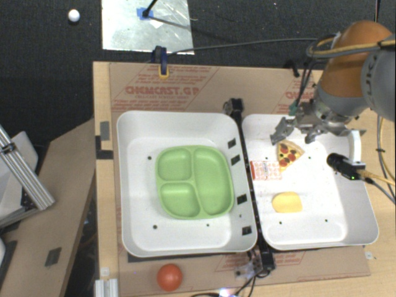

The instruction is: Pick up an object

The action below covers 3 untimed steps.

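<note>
In the right bin (346,231) lie a toy pizza slice (289,153), a small red-and-white printed card (265,170) and a yellow rounded object (287,202). My gripper (297,130) hangs over the bin's far part, just above and behind the pizza slice. Its fingers (282,130) are spread and nothing sits between them. The left bin (133,166) holds a green divided plate (194,181).
An orange-red ball (169,276) rests on the cardboard in front of the left bin. Black clips (234,106) line the seam between the bins. A foil sheet (147,17) with a blue clamp lies at the back.
</note>
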Motion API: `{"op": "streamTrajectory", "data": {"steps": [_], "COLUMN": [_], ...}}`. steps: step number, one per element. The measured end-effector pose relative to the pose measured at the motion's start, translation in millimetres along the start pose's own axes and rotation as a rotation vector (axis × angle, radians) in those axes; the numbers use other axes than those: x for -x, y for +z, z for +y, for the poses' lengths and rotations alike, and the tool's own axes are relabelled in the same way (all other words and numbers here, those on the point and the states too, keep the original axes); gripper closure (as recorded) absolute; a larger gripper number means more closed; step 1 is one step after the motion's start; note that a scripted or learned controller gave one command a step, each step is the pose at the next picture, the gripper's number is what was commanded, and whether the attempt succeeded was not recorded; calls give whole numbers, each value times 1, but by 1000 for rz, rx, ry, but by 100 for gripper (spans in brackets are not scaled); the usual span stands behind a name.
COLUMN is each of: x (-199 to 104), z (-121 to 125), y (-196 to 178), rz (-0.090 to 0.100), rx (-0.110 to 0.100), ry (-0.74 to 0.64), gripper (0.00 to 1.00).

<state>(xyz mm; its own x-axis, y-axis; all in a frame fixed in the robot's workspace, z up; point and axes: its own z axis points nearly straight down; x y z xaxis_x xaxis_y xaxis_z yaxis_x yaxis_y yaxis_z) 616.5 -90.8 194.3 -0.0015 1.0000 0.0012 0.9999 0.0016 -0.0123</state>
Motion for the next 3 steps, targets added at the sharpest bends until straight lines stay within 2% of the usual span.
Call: {"op": "streamTrajectory", "data": {"steps": [1,2,3], "x": [0,-4,-5], "z": [3,0,2], "y": [-8,54,104], "rz": [-1,-1,-2], "rx": [14,9,16], "ry": [-2,0,0], "gripper": [0,0,0]}}
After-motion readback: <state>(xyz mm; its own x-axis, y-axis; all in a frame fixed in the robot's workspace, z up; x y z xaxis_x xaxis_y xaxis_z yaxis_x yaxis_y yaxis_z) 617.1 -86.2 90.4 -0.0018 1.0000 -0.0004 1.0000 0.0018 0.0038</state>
